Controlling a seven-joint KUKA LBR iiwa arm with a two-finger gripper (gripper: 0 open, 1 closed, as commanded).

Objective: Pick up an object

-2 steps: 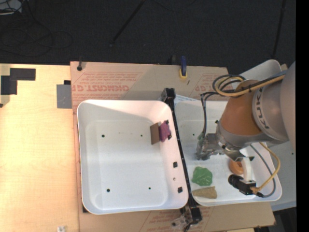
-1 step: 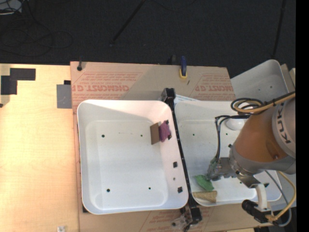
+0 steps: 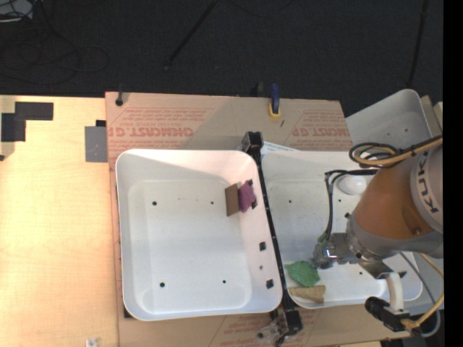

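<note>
In the right bin (image 3: 304, 186), a green soft object (image 3: 302, 272) lies near the front edge with a tan wedge-shaped piece (image 3: 308, 293) just in front of it. My gripper (image 3: 323, 254) is low in this bin, just right of and above the green object, under the orange wrist band (image 3: 383, 208). In the left bin (image 3: 181, 295), a purple object (image 3: 247, 195) and a brown block (image 3: 232, 199) rest together against the right wall.
A black divider (image 3: 266, 230) runs between the two bins. A white rounded object (image 3: 352, 184) sits at the back of the right bin under the arm's cables. A blue and yellow clamp (image 3: 275, 101) stands at the cardboard's far edge.
</note>
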